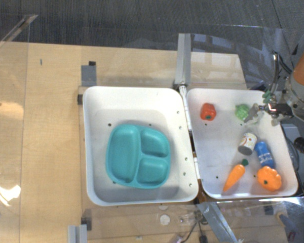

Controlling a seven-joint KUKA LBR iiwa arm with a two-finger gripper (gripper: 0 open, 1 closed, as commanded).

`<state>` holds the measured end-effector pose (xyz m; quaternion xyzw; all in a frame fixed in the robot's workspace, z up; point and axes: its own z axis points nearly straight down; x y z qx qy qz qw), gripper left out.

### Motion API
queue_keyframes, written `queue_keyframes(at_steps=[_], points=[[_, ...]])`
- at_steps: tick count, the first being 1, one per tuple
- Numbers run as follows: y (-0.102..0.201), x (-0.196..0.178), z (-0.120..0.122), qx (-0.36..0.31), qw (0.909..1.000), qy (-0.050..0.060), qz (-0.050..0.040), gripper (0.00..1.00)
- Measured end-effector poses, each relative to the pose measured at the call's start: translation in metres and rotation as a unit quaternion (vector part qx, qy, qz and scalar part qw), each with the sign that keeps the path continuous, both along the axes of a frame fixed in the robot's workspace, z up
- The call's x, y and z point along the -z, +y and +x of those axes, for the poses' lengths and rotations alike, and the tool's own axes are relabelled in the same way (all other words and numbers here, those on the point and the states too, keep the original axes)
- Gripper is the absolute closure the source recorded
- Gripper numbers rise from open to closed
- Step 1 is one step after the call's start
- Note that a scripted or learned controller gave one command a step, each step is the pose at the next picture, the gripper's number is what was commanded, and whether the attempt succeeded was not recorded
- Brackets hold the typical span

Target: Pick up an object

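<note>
The right bin (pixel 218 135) holds several small items: a red pepper (pixel 207 112), a green leafy piece (pixel 241 111), a white and grey can (pixel 247 143), a blue bottle (pixel 264 154), a carrot (pixel 235 176) and an orange round fruit (pixel 269 179). My gripper (pixel 257 110) reaches in from the right over the bin's far right part, just beside the green piece. Nothing shows in its grasp.
The left bin (pixel 96 115) holds a teal divided plate (pixel 138 155). A metal post (pixel 182 59) stands behind the gap between the bins. The wooden bench (pixel 40 135) spreads to the left. The arm's body (pixel 301 85) fills the right edge.
</note>
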<state>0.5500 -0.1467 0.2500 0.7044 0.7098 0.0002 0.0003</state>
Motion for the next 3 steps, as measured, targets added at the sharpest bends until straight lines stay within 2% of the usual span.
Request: queue_keyframes(at_steps=[1,2,3], points=[[0.003,0.158,-0.027,0.028,0.9996,-0.005,-0.0004,0.00],[0.025,0.159,-0.054,-0.013,0.9998,-0.013,-0.0032,0.00],[0.025,0.159,-0.054,-0.079,0.9968,-0.013,-0.0035,0.00]])
